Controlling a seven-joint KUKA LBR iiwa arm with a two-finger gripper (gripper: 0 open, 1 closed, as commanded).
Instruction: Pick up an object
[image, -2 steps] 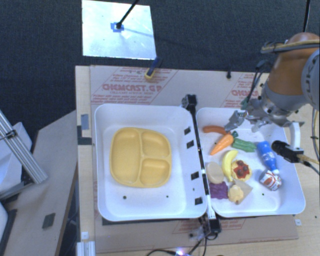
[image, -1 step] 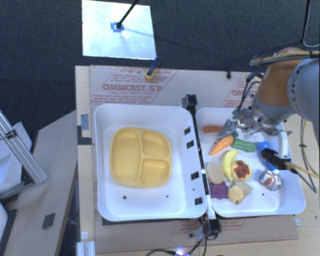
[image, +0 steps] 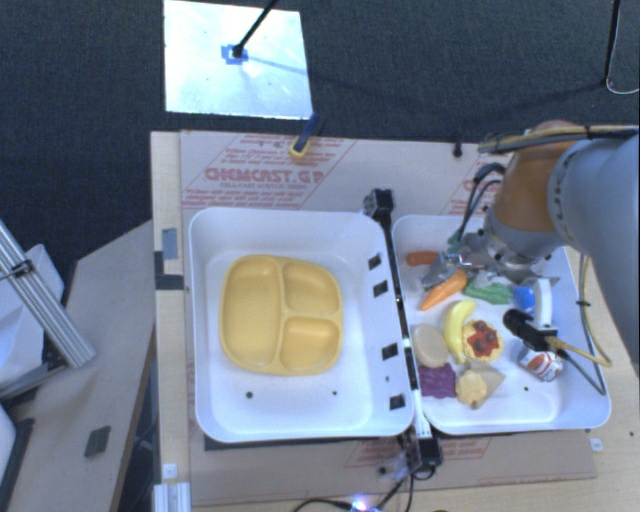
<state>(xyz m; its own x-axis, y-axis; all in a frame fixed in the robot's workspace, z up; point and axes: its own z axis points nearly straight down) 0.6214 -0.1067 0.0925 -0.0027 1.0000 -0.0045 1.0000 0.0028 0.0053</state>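
Camera view shows the end effector (image: 468, 258) low over the right bin (image: 580, 408), at its far side. Whether it is released or clenched cannot be told, since the wrist hides that part. The carrot (image: 443, 291) lies just below and to the left of the end effector, nearly touching, its long axis slanting from lower left up to upper right toward it. A green piece (image: 490, 294) sits just below the end effector on the other side. The banana (image: 457, 328) lies farther below, beyond the carrot.
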